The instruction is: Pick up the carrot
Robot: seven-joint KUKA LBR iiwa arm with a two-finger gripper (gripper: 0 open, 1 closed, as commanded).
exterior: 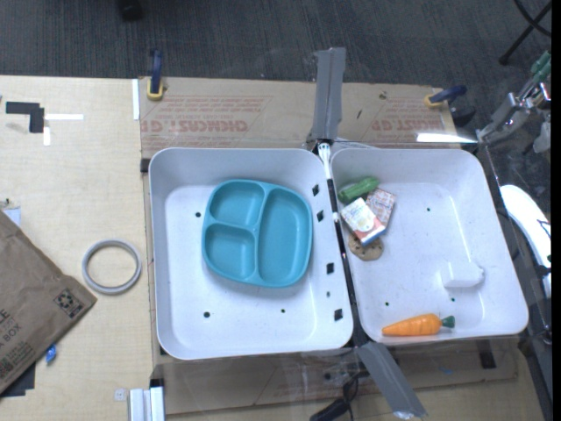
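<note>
An orange carrot (412, 325) with a green stem end lies on its side in the right bin (491, 235). It rests against the bin's front wall, stem end pointing right. Nothing touches it, and there is bare bin floor behind it.
In the right bin's back left corner sit a green vegetable (358, 188), a small carton (363, 220) and a cookie (365, 248). A white block (464, 277) lies behind the carrot, to its right. The left bin (175, 305) holds a teal divided plate (259, 232). A tape ring (111, 265) lies on the bench at left.
</note>
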